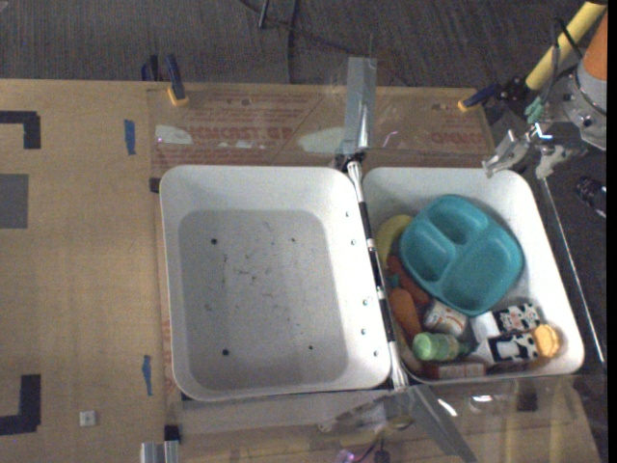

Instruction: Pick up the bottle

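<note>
Well apart: bottle [437, 346] low, gripper [522, 154] top-right.

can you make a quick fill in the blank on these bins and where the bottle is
1. The teal tray lies in the ___ bin.
2. The green bottle lies near that bin's ___ edge, below the tray.
3. The tool hovers over the right bin's ___ corner, apart from the bottle.

Missing words: right; front; far right

Below the silver claw [525, 154], a teal tray [463, 254] lies in a white bin [554, 258]. Farther below: green bottle [436, 345], orange carrot [406, 310], black-and-white cow-patterned box [514, 331]. The bench [77, 278] is tan.
</note>
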`<state>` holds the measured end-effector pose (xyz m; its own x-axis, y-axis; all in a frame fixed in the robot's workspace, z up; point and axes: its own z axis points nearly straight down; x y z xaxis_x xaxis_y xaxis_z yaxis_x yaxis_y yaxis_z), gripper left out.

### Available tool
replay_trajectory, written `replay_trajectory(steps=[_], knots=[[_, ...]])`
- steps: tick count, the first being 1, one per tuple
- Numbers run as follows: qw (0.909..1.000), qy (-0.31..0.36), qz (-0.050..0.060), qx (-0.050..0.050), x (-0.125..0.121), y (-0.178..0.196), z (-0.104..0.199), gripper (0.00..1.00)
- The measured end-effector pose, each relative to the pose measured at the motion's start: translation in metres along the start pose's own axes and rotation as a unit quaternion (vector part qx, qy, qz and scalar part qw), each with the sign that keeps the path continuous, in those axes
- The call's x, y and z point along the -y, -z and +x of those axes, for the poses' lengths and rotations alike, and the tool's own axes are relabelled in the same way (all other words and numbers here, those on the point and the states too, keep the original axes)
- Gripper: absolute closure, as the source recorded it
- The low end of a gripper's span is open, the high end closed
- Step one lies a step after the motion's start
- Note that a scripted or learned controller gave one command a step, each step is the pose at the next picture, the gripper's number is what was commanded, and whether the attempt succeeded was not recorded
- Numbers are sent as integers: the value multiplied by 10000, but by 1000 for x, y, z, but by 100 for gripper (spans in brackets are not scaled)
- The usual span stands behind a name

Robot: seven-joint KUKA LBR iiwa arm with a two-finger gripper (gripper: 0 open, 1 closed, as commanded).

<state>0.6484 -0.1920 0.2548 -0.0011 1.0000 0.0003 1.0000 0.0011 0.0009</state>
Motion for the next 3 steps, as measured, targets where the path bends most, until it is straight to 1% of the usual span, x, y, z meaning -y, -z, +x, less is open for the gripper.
replay_trajectory(steps=[1, 2, 3], knots=[[10000, -90, -15, 8, 22, -138, 36, 0], [9929, -1192, 27, 14, -19, -162, 38, 0], [9892, -1460, 21, 85, -17, -162, 69, 0]])
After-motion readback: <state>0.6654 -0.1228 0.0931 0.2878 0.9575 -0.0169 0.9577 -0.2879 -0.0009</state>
